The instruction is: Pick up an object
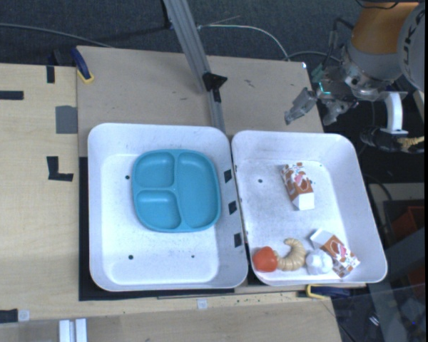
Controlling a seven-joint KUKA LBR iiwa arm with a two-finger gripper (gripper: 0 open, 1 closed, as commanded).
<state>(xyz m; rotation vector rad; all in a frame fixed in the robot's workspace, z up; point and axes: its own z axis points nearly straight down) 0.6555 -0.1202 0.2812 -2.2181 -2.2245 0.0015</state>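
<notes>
The pincer (315, 111) hangs above the right bin's (342, 145) far rim, fingers apart, nothing between them. Below it and nearer the camera lies a carton (298, 185); farther on sit a tomato (265, 259), croissant (294, 255) and second carton (335, 254).

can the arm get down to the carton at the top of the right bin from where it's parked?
Probably yes. The tool hangs just beyond the right bin's far rim, and the red-and-white carton lies alone in the bin's upper part. Nothing sits over or against it; the croissant and the other items cluster at the near edge.
</notes>
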